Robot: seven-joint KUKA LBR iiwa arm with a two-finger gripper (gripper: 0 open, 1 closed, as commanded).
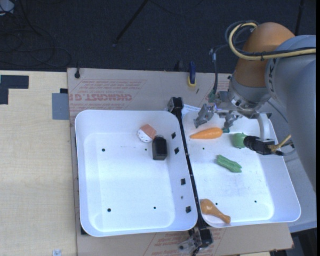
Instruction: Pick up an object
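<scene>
My gripper [214,120] hangs over the far end of the right bin [277,209], open, its fingers spread with nothing between them. Just in front of it an orange carrot [206,134] lies flat on the bin floor, apart from the fingertips. A green pod-shaped piece [229,163] lies nearer the middle of the same bin. Another small green piece [238,140] rests right of the carrot. A tan drumstick-shaped piece [213,211] sits at the near left corner of that bin.
The left bin [90,196] holds a pink and white piece [146,133] and a black block [159,148] near its far right side. A black divider rail [184,164] runs between the bins. The arm's grey body fills the right side.
</scene>
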